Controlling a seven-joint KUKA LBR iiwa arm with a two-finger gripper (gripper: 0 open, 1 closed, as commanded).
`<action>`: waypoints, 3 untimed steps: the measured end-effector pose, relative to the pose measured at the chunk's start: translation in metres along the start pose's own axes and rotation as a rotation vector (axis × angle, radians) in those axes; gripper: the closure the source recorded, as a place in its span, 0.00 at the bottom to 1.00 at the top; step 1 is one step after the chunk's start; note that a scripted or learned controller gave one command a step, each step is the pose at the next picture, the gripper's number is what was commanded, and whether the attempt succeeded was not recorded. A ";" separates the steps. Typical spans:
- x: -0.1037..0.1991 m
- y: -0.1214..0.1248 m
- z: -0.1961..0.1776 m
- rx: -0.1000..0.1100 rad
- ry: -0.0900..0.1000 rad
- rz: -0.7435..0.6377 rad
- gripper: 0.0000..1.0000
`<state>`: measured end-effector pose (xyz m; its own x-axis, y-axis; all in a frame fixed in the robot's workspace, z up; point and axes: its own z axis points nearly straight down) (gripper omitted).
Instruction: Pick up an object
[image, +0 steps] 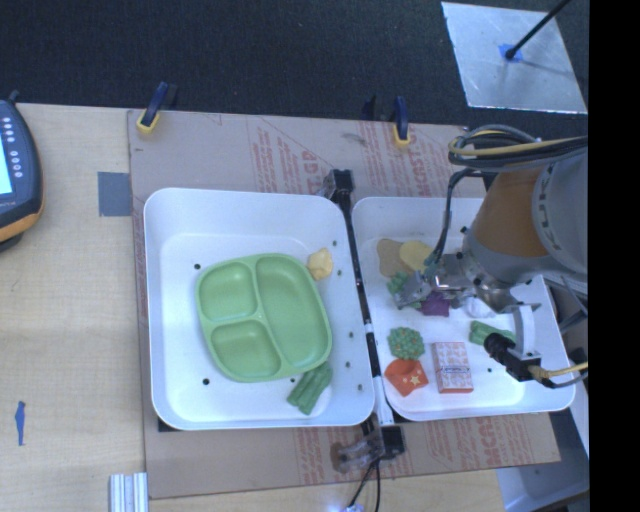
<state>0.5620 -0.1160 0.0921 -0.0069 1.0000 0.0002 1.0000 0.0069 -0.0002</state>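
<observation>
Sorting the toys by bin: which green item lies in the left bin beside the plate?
The long green vegetable, at the green plate's lower right corner. The round broccoli-like piece sits in the right bin.

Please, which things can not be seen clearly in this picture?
- Two-finger gripper: the grey arm's wrist covers its fingers in the camera view.
- Small purple object: partly under the gripper, shape unclear.
- Red-and-white printed box: print too small to read.

Purple toy (436, 305), right bin (540, 398), beneath jaws
</observation>
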 end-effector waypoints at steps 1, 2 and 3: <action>-0.002 -0.001 -0.011 0.002 0.000 0.000 1.00; -0.002 -0.001 -0.010 0.003 0.000 -0.001 0.00; 0.017 0.063 -0.003 -0.005 0.000 -0.001 0.00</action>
<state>0.6252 -0.0983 0.0950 -0.0076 1.0000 -0.0002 1.0000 0.0076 0.0048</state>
